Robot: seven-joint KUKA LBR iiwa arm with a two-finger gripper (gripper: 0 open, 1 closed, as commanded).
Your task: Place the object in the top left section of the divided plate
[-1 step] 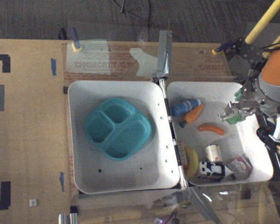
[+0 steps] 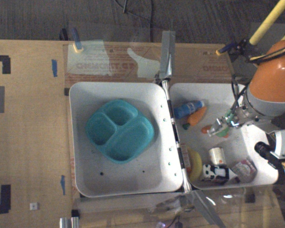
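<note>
Inside two bins (image 2: 80,141), one divided plate (image 2: 120,130), one banana (image 2: 196,164)

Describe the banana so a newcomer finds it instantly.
Start at the right-hand white bin, the one holding the loose objects. Follow its left wall toward the near edge. The banana lies there, the only yellow curved item, beside a black-and-white cow toy.

Even, fairly bright overhead light. Soft faint shadows inside the left bin (image 2: 85,175) around the teal plate (image 2: 119,130). Mild glare on clear tape (image 2: 92,57) up top. Overall soft focus, slight graininess; arm's orange band (image 2: 270,82) blurred at right edge.
</note>
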